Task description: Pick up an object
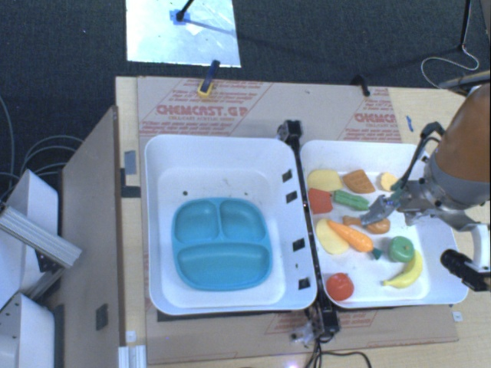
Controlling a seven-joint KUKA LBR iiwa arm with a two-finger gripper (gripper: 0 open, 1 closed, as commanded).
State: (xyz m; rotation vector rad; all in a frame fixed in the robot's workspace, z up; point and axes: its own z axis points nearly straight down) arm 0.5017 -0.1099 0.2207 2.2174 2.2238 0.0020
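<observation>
The divided tray (222, 244) lies in the left bin (165, 159). To the tray's right, the right bin (445, 282) holds the play food: the carrot (353, 236) nearest the tray, the banana (405, 273) farther right, the tomato (340, 285) in the near corner, the bread slice (357, 181) toward the back.

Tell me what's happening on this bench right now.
A robot arm reaches in from the right, its claw low over the right bin, which is full of toy food. The claw sits by a brown piece, just above the carrot and near the green pepper and banana. I can't tell whether it has gripped anything. The left bin holds a blue divided tray, untouched.
</observation>
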